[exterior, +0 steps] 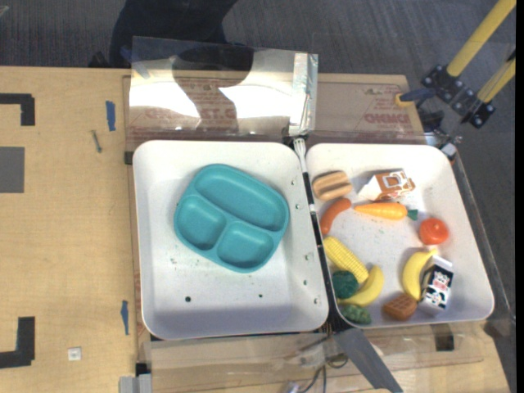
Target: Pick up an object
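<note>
Bins were found side by side on the counter [57, 219], both shallow and white. The left bin [155, 301] held one thing, a teal divided plate [232, 217], lying flat and turned at a slant, towards the far half of the bin.

All loose objects for picking were recorded in the right bin [385, 240]. Along its far side a bun [332, 185] was seen near the left wall, with an orange-and-white carton [391, 184] just to its right. A carrot [381, 211] lay crosswise below the carton, touching or nearly touching it. A red-orange piece [332, 214] lay below the bun, against the left wall. A tomato [434, 231] stood apart towards the right wall.

In the near half, a corn cob [344, 255] lay slanted beside the left wall, with a banana [372, 285] curving just below it and a dark green piece [344, 285] pressed between the two. A smaller green piece [356, 312] lay at the near wall. A second banana [415, 273] was noted further right, touching a black-and-white carton [439, 286]; a brown piece [401, 306] lay just below them.

A clear plastic sheet [221, 88] was observed behind the left bin. Yellow bars [487, 27] with a black clamp [458, 92] crossed the far right corner.
</note>
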`<state>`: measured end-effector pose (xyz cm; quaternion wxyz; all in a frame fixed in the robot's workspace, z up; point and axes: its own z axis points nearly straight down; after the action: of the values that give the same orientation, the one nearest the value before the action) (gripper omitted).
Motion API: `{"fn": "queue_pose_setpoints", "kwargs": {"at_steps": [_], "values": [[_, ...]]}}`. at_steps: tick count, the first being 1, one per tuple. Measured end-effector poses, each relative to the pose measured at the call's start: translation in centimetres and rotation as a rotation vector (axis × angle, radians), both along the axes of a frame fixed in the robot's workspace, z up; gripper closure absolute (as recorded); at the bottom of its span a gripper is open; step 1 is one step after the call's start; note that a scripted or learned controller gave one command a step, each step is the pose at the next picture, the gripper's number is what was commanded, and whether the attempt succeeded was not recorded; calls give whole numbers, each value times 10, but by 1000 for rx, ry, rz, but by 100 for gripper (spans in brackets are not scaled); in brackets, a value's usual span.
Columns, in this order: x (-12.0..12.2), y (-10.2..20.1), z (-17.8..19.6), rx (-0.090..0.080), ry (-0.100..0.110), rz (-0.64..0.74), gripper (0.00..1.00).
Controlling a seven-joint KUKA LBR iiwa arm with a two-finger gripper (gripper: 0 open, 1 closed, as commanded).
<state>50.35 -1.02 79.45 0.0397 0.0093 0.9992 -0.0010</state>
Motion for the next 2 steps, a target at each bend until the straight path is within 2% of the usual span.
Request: {"fn": "queue_pose_setpoints", "kwargs": {"at_steps": [1, 2], "values": [[7, -12, -66, -5, 43, 133, 0], [-9, -90, -314, -12, 86, 468, 0]]}}
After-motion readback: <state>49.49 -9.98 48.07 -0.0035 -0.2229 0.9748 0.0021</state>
